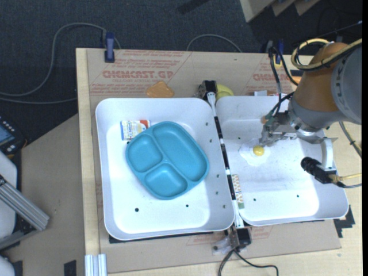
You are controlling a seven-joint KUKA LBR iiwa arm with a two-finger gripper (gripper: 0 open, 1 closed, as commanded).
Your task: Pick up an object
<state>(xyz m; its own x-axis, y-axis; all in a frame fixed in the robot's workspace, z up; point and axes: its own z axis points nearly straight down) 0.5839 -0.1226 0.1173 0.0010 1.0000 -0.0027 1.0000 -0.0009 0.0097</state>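
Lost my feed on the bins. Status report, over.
Gripper low in right bin, just above small yellow object. Object on bin floor, not lifted. Blue divided tray in left bin, out of the way.

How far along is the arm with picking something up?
Done: the gripper is down in the right bin, just above a small yellow object. In hand: nothing visibly gripped. Left: grasp and lift. The blue divided tray lies in the left bin.

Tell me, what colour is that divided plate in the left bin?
Light blue. The divided plate shows plainly in the camera view, lying in the white left bin.
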